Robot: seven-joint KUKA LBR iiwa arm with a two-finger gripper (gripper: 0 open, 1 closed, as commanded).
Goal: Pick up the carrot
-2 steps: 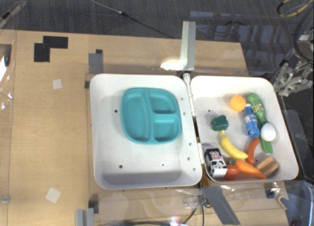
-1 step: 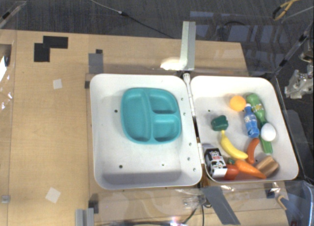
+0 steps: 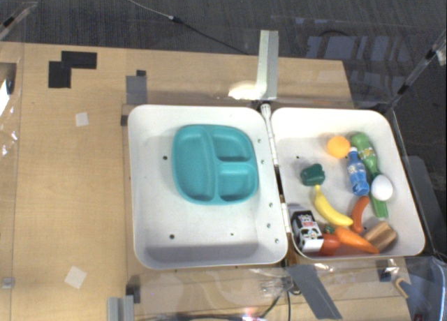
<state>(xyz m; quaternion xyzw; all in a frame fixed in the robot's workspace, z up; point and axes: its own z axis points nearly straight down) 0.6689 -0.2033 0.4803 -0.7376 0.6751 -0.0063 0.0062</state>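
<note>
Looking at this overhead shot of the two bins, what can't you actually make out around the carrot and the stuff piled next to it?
- Carrot, camera view: its left end merges with a red item; where one ends is unclear.
- Small black and white box: label too small to read.
- Brown item at the right bin's corner: too blurred to identify.
- Green vegetable: partly covered by the blue bottle and white egg.

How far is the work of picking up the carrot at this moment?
Nothing looks done yet. The pointed orange carrot lies at the near edge of the right white bin, among the other toy foods, beside the yellow banana. Nothing is in hand; reaching, gripping and lifting all remain.
</note>
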